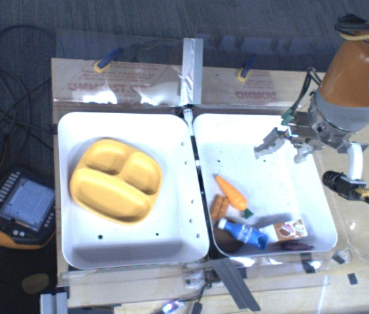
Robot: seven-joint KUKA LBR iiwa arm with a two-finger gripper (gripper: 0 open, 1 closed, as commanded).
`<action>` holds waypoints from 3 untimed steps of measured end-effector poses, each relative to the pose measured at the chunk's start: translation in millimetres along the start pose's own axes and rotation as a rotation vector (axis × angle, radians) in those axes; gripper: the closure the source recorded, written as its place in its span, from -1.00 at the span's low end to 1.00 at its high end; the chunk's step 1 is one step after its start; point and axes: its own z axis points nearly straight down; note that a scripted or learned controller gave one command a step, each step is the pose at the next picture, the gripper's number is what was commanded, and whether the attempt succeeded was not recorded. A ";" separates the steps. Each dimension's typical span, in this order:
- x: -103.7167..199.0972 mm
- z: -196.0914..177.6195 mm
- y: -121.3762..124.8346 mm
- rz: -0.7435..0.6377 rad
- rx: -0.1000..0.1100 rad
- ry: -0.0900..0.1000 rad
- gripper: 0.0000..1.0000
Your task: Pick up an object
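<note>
Starting nearest, the blue bottle (244, 234) and small carton (291, 229) crowd the right bin's (263, 175) six o'clock edge; the carrot (230, 192) lies freer. The gripper (282, 146), fingers spread, hovers at two o'clock: descend squarely astride the carrot.

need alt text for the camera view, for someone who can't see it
A grey and orange robot arm reaches in from the right, its tool hovering open above the right white bin. That bin's near edge holds a toy carrot, a blue bottle and a small carton. The left white bin holds a yellow compartment tray.
</note>
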 end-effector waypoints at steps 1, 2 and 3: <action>65.0 75.0 23.0 -0.155 0.002 0.000 -1.00; 73.0 74.5 -30.7 -0.227 0.001 0.000 -1.00; 93.5 36.0 26.3 -0.086 0.001 -0.002 -1.00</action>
